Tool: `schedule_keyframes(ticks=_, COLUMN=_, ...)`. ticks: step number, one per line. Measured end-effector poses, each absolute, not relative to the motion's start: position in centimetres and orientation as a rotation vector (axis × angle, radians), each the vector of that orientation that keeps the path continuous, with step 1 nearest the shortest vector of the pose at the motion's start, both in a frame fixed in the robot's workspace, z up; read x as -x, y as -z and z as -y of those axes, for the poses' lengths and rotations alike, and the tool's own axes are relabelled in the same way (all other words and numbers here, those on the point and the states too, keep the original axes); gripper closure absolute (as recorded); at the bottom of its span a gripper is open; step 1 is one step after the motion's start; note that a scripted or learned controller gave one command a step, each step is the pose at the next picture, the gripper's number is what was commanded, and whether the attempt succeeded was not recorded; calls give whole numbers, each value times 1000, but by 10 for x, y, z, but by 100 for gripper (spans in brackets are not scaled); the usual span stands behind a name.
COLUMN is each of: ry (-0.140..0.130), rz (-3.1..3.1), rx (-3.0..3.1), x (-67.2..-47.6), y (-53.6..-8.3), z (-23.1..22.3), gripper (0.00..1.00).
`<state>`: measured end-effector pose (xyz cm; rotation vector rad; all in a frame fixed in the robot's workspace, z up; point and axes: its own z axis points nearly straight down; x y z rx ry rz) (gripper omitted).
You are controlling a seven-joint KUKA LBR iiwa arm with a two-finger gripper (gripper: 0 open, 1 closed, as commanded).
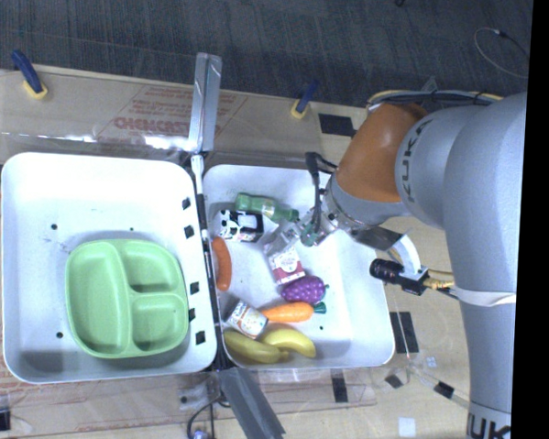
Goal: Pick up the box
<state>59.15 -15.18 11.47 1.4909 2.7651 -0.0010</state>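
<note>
Two white bins sit side by side on the worktop, and my end effector (313,227) hangs low inside the right-hand bin (371,331), near its back wall, with the orange band of my arm (379,160) just above it. The view does not let me tell how my end effector stands, and I see nothing caught in it, so I judge the pick not yet made: the approach looks done, the grasp and the lift are left. What I take to be the box (285,262) is a small pinkish-white carton lying flat on the bin floor just below and slightly left of my end effector, its upper end close under my tip or perhaps touching it; I cannot say which. Its long axis runs at a slant, from the upper end near me down and to the right, toward the purple grapes (303,288) that lie against its lower end. Further off in the same direction lie a carrot (286,311) and a banana (268,343). To my left are a green bottle (262,205) and a black-and-white carton (237,225), and beyond them a sausage (223,264) along the bin's left wall. A green divided tray (128,298) rests in the far bin, well apart from me.
</note>
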Motion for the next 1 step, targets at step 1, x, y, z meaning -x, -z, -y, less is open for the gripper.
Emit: schedule_keyframes(ticks=1, ry=-1, rz=-2646, rx=-1694, x=-626, y=-193, z=48, gripper=100)
